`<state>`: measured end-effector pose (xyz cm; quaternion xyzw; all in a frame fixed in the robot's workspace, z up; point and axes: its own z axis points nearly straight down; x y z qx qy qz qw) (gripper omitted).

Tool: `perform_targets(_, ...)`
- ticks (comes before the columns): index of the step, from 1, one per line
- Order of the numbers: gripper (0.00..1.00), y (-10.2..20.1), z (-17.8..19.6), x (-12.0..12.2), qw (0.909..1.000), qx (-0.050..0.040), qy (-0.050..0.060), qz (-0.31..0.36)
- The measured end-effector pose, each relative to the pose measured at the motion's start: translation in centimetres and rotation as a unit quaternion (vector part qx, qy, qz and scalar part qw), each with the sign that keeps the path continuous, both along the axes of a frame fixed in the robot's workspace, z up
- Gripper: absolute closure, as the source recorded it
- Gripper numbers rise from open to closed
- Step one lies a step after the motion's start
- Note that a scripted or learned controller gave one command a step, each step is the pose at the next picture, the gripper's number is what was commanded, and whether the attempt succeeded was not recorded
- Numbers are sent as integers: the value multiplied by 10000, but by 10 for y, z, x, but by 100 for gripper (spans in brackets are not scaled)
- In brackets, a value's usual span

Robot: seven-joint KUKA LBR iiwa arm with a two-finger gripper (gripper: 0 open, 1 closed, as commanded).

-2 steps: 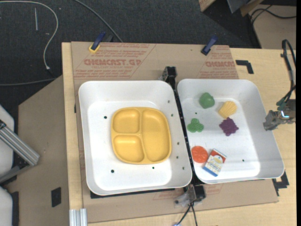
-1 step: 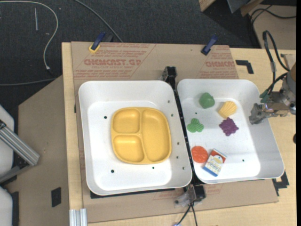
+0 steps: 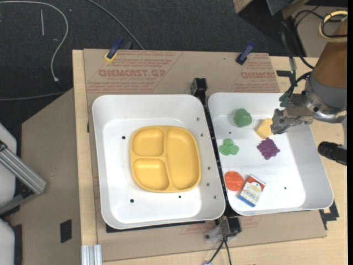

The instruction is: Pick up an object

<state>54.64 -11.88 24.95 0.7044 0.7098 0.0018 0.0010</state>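
The end effector (image 3: 277,123) is hanging over the right bin's (image 3: 309,200) far edge, touching the yellow block (image 3: 264,128), probably lining up a grasp; whether it is wide or narrow, I cannot tell.

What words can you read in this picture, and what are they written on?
"CHEMCAST GP": red print on the brown board behind the left bin, top left.
"CHEMCAST": again in red at the board's top right, partly cut off.
Small carton in the right bin: its label is too small to read.

Grey arm (image 3: 331,87) from the right, wrist bent down, gripper (image 3: 277,123) low and leftward.
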Motion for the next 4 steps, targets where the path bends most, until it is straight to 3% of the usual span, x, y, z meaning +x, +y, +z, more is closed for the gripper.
perform_targets(3,100,159,6,68,10000,-1,15,-25)
perform_targets(4,100,210,-15,90,10000,-2,8,-15)
